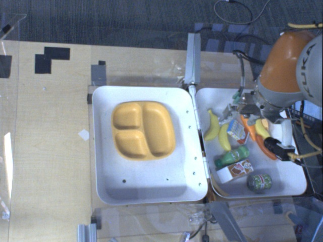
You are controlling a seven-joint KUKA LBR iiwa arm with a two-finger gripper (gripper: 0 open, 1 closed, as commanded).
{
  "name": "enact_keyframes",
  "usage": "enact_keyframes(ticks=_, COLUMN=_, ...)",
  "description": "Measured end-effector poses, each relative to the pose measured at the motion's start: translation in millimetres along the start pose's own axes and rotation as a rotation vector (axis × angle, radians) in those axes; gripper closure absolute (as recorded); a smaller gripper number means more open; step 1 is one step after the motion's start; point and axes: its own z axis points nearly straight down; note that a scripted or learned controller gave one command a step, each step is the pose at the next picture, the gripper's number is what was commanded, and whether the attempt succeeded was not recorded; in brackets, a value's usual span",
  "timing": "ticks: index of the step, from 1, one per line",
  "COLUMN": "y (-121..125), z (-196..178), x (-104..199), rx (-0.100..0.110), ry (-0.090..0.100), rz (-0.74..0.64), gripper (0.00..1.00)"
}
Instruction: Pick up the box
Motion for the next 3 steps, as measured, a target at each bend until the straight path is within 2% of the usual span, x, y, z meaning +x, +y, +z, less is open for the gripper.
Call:
enact_keyframes(ticks=1, y=-71, z=106, x=-16, rx=-0.004, ry=-0.001, rz=-0.101, gripper=0.00)
enact_keyframes(ticks=2, y=-24, z=107, x=-21, rx=-0.004, ry=0.000, rz=0.208, gripper=0.00)
enact_keyframes(ticks=3, y=58, z=109, x=-52, rx=-0.001, ry=-0.003, rz=0.152, gripper=0.00)
